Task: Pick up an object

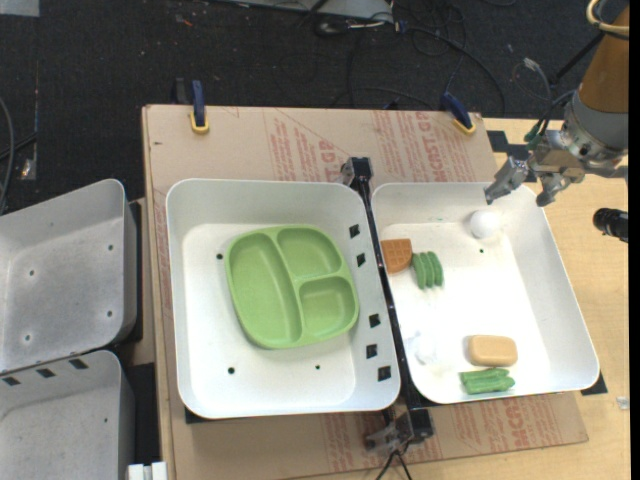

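Gripper (528,182) hanging spread open, holding nothing; right bin (560,298) holding five items, left bin (190,268) one green tray (292,286).

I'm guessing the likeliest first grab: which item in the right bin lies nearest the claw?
The white ball at the bin's far edge, just below the open claw. The waffle, both green pieces and the tan block lie farther away.

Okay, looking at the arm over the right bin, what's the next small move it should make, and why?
Probably a short drop toward the white ball. The gripper hangs open above the right bin's far edge, holding nothing, and the ball lies just below and to the camera's left of it, apart from the other items.
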### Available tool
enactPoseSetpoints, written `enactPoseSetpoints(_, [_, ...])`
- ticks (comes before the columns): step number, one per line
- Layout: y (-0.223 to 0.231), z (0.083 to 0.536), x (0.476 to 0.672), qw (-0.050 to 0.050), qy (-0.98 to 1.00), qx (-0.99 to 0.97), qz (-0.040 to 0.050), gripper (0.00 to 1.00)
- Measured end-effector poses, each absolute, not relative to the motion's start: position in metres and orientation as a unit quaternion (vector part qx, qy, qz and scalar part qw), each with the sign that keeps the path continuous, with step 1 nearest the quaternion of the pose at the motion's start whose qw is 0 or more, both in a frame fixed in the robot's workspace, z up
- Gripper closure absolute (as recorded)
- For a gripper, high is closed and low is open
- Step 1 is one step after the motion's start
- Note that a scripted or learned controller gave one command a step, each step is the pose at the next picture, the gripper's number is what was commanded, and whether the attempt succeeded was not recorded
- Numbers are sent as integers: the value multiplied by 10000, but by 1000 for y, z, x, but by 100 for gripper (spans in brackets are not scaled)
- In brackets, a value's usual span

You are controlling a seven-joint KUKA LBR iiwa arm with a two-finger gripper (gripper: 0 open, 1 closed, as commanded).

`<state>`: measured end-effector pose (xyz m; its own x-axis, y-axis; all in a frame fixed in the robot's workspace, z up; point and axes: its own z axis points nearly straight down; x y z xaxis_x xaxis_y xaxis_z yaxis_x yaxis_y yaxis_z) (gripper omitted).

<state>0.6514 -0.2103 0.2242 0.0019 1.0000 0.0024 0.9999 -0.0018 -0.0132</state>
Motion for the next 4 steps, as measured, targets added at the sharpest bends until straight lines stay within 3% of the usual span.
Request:
enactPoseSetpoints(1, [-209,234,654,-4,-7075,-7067,0,0])
enactPoseSetpoints(4, [-200,91,651,-3,-7086,-7056,4,0])
